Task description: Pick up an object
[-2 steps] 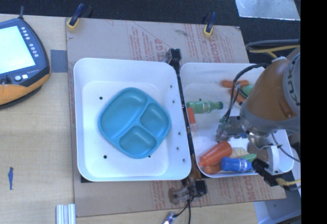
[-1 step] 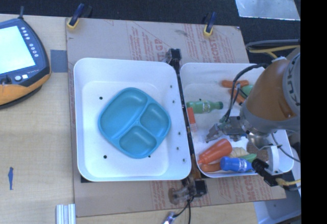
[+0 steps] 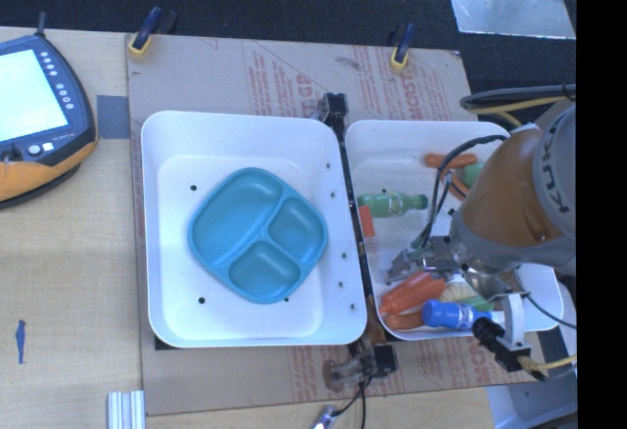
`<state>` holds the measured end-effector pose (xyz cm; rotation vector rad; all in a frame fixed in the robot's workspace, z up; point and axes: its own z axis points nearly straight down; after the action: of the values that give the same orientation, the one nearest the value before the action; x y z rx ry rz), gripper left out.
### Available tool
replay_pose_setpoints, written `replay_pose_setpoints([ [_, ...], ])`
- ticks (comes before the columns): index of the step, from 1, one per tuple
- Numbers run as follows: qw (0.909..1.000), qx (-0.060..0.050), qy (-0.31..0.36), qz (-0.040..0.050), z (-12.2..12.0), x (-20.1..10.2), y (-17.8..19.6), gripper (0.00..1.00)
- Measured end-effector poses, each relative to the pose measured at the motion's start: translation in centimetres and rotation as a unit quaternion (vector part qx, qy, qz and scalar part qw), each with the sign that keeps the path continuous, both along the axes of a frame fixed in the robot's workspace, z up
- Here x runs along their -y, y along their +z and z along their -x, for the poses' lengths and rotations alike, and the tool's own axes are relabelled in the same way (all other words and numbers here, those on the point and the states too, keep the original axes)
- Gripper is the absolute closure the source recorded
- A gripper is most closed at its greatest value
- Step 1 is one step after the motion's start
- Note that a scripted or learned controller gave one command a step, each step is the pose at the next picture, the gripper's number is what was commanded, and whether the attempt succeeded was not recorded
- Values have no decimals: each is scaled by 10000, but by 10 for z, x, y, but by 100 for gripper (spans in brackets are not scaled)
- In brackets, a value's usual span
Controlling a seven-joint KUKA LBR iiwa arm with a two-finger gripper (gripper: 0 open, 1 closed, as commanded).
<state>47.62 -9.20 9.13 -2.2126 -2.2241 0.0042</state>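
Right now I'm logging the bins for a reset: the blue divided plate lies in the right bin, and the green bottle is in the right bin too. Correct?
Not quite. The camera view shows the blue divided plate in the left bin, not the right. The green bottle is indeed in the right bin.

You can't see most of the right bin (image 3: 387, 138): the arm (image 3: 514, 202) covers its right half and the items beneath. The tablet (image 3: 39, 119) runs off the left edge. Small cluttered pieces beneath the wrist are too jumbled to identify.

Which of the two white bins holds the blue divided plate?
The left bin holds the blue divided plate, lying flat near its middle. The right bin instead holds small mixed items, including a green bottle, under the arm.
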Motion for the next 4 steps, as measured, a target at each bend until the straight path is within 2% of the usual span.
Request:
replay_pose_setpoints([
  [1, 10000, 8, 20, 12, -1, 2, 11, 100],
  [2, 10000, 7, 22, 14, -1, 2, 11, 0],
  [3, 10000, 4, 9, 7, -29, 2, 0, 0],
  [4, 10000, -2, 9, 2, 1, 1, 0, 0],
])
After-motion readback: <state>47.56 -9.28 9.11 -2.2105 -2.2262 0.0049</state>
